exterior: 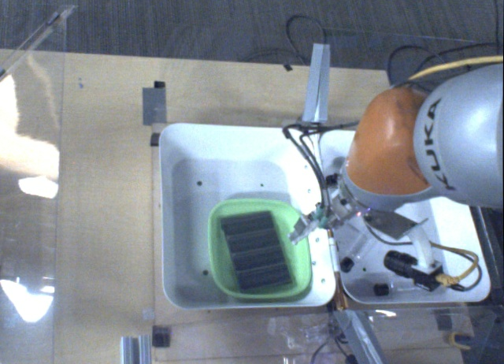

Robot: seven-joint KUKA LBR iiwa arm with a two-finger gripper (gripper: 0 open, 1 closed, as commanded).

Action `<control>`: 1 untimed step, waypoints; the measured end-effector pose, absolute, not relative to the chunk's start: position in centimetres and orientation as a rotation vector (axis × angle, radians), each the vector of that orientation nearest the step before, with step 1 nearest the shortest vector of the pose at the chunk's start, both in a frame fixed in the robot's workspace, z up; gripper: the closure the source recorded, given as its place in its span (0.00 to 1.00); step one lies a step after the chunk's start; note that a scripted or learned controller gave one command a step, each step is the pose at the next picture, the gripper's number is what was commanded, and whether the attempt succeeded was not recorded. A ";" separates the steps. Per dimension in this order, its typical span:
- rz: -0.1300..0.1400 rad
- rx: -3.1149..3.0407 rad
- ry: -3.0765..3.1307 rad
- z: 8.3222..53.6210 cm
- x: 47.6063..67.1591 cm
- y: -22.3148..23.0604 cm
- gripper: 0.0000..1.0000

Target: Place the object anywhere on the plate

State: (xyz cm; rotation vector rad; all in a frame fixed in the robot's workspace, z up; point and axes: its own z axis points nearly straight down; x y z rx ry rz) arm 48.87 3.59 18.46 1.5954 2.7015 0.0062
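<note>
— Camera view, starting at the left: what lies there?
— Bare wood of the bench (94,197), with a bright glare on it. Then comes the left bin (181,189), white and shallow.
— And in it?
— A green plate (217,232), sitting in the bin's near right part. The block (253,254), dark grey and ribbed, lies flat on the plate. It is turned a little and sits inside the rim.
— Where is the gripper?
— The gripper (302,231) hangs over the plate's right rim. It is near the block's upper right corner and apart from it.
— Clenched or released?
— I cannot tell; the tip is too small and blurred.
— Further right?
— A grey post (317,83) stands behind the gap between the bins, and black cables (303,146) run down near its foot. The arm (425,142), with its orange band and grey shell, covers much of the right bin (457,213).
</note>
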 end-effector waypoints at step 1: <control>0.013 1.592 2.698 19.6 49.1 3.6 1.00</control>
